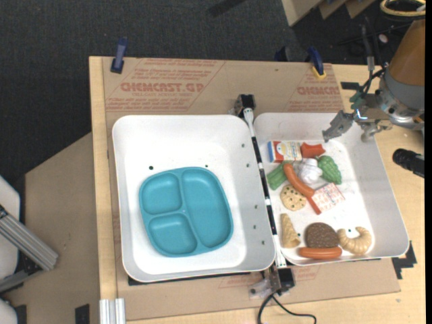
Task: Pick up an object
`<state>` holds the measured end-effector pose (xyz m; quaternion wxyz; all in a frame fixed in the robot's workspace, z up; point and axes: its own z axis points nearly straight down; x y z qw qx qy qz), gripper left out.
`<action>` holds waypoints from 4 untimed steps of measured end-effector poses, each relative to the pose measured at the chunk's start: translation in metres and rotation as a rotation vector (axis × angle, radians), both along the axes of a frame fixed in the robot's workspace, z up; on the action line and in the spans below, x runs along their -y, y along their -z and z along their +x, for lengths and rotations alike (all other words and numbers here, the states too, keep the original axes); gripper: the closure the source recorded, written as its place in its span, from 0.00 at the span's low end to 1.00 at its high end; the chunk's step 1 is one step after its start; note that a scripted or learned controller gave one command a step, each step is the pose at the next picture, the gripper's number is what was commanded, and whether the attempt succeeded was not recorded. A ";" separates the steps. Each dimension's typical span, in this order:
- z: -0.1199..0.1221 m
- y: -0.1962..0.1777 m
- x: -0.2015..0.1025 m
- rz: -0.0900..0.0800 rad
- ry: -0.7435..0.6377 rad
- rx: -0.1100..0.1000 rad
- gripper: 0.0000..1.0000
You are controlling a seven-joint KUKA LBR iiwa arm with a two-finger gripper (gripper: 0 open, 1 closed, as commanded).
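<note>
— Jaws look spread apart on the gripper point(351, 121), with nothing between them; it hangs over the far right corner of the right bin point(385, 201).

— And the things to pick?

— Toy food point(312, 181) is heaped in that bin's left half: a carton point(283, 151) toward the far edge, a carrot point(300, 186) and cookie point(292, 197) mid-bin, and a croissant point(358, 239) and sausage point(319, 252) along the near edge.

— The other bin?

— The left bin point(135, 140) carries a blue divided tray point(185, 210), nearer its near-left corner.
</note>
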<state>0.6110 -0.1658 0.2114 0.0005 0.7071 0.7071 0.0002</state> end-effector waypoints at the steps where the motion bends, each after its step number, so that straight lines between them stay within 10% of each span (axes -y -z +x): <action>1: -0.011 0.134 0.004 0.003 0.000 -0.010 0.00; 2: -0.008 0.115 0.005 0.000 0.001 0.002 1.00; 3: -0.008 0.116 0.005 0.000 0.001 0.001 0.00; 4: -0.074 0.127 -0.054 0.003 -0.001 -0.005 0.00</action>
